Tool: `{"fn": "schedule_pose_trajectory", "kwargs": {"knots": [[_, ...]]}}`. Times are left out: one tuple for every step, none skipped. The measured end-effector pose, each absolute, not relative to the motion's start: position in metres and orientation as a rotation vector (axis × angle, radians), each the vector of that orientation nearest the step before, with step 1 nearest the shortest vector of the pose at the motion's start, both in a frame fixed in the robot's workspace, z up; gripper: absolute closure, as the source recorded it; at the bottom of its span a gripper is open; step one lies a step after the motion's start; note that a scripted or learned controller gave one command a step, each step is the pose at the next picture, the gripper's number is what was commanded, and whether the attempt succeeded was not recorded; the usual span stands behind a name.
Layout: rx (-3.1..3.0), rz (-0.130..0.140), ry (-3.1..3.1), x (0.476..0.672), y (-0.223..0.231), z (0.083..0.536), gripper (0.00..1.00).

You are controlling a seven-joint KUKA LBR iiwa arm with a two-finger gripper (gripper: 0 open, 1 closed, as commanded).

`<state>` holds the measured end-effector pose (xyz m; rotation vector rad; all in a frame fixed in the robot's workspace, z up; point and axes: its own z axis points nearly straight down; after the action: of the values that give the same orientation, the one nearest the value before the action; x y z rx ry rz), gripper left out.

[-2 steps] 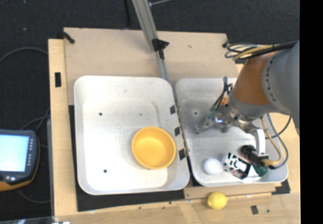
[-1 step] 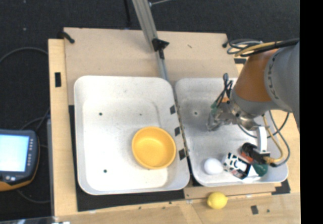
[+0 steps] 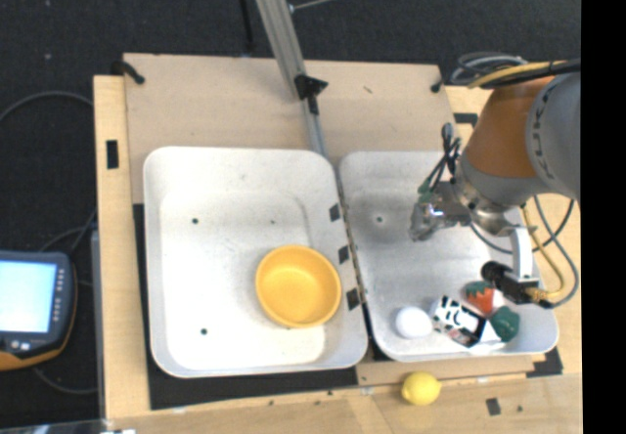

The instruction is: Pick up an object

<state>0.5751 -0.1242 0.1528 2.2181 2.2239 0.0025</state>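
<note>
a lemon (image 3: 421,388) lies on the bench below the bins. in the right bin (image 3: 381,188), a white ball (image 3: 412,322) touches a small pile of toys (image 3: 476,316). the yellow bowl (image 3: 297,285) sits in the left bin (image 3: 196,188). the gripper (image 3: 426,222) hangs above the right bin's middle; whether it is open i cannot tell.

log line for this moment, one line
arm: over right bin | gripper: above bin floor, nothing seen held | white ball, clutter: bin's near end | yellow bowl: left bin

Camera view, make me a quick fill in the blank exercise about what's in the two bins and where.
The yellow bowl sits in the ____ bin.
The white ball lies in the ____ bin.
The lemon lies ____ both bins, on the bench.
The gripper hangs over the ____ bin.

Missing words: left; right; outside; right
</note>
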Motion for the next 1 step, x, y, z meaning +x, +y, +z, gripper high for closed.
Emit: {"fn": "schedule_pose_trajectory", "kwargs": {"knots": [[2.216,0.007,2.217,0.5733,-0.1335,0.2124,1.0]]}}
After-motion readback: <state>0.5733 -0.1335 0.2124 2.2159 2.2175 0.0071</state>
